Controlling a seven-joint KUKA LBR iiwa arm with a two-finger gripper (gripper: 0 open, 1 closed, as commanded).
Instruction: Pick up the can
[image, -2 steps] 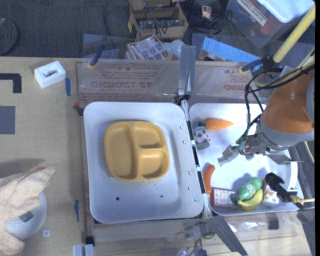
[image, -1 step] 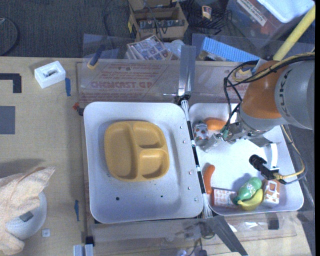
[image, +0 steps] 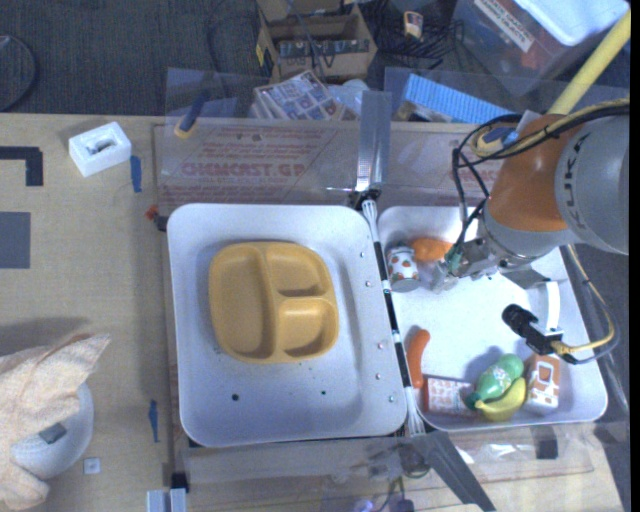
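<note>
One desk (image: 70, 250) carries two white bins. The left bin (image: 200, 400) holds one yellow plate (image: 272, 300) with three compartments. Bare white floor rings the plate on all sides, widest on its near side.

One grey arm (image: 590, 190) comes in over the right bin (image: 592, 405), well to the right of the plate. Its pincer (image: 447, 274) hangs right of the plate, level with the plate's far rim. Whether the pincer is released or clenched cannot be told, and nothing visible sits in it.

On the desk left of the plate lie one crumpled beige cloth (image: 45, 375), toward the near side, and one small white box (image: 100, 148), toward the far side.

Seven small things lie in the right bin:
- One yellow banana (image: 503, 402), right of the plate's near rim and well away from it, with one green piece (image: 499, 377) resting on it.
- One orange-and-white carton (image: 543, 383), just right of that pair.
- One red-and-white packet (image: 447, 393), just left of that pair.
- One orange stick (image: 416, 355), against the wall nearest the plate.
- One round orange piece (image: 432, 248), beyond the pincer.
- One can (image: 402, 265), white with red marks. It is just right of the plate's far right corner, hard by the wall between the bins and just left of the pincer.

Bare floor lies open between the can and the near row.
</note>
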